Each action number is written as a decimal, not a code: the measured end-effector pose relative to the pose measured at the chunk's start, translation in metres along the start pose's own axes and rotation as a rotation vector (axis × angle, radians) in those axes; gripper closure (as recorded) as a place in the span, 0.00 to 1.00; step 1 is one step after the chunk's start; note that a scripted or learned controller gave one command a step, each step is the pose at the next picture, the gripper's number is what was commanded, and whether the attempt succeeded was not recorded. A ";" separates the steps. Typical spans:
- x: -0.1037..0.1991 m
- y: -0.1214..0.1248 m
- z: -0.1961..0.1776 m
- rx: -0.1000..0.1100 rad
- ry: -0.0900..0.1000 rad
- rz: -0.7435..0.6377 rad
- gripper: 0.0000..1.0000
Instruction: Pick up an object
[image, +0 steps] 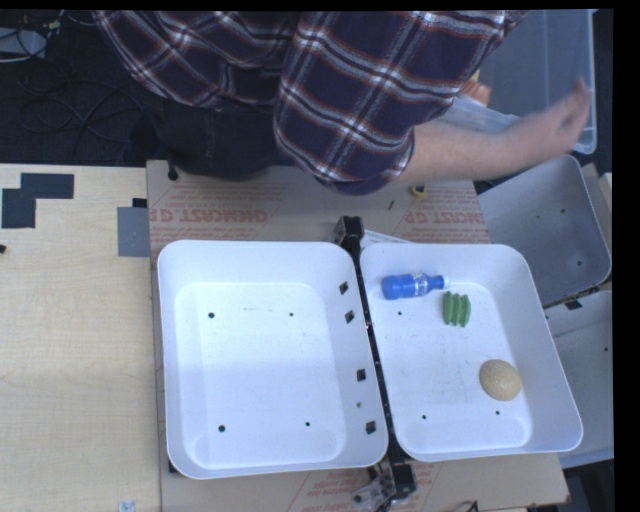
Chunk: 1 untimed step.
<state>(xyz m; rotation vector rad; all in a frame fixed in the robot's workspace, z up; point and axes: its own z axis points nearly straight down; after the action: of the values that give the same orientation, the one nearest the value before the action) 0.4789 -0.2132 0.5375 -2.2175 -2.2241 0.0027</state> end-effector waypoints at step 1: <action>0.001 -0.004 0.153 0.015 0.007 0.003 0.00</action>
<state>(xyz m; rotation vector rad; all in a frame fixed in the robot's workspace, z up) 0.4747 -0.2122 0.3842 -2.2102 -2.2091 0.0122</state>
